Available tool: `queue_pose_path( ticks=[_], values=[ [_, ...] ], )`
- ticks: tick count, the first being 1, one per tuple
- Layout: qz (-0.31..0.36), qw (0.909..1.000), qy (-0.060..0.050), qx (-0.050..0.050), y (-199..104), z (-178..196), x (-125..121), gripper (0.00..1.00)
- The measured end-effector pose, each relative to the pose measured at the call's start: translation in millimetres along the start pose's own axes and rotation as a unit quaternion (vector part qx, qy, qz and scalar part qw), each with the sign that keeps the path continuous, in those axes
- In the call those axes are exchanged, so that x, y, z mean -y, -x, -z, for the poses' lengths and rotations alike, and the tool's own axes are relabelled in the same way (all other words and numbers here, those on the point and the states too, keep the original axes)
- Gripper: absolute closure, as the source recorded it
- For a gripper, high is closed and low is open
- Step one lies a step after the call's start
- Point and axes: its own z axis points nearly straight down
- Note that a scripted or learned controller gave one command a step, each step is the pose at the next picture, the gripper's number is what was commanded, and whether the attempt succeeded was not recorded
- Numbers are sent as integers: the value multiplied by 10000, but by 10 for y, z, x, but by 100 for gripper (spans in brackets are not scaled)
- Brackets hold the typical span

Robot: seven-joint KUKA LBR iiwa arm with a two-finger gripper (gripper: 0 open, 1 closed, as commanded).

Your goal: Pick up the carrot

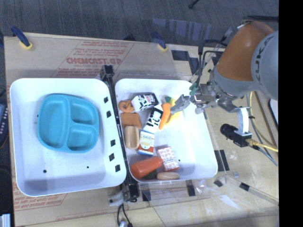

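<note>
Blue divided plate [67, 123] sits in left bin [19, 141]. Carrot [164, 115] lies in right bin [201, 148] w/ long axis running near-to-far, green top far. Gripper [181, 103] just right of carrot top, maybe touching; can't tell its grip state.

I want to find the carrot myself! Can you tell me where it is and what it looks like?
Look in the right white bin, near its top edge. The carrot lies there, just left of the gripper, beside a black-and-white carton. It is the thin bright orange stick with a green top.

one slanted overhead view of both bins [61, 186]
</note>
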Motion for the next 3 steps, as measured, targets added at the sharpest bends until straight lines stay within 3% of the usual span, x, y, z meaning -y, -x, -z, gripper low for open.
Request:
queue_pose_path(
  ticks=[1, 2, 3],
  values=[
    [-607, 9981, 122, 20, 189, -1255, -611, 0],
    [-576, 9982, 139, 2, 162, -1138, -635, 100],
    [-1374, 9905, 16, 6, 78, -687, -652, 100]
  ],
)
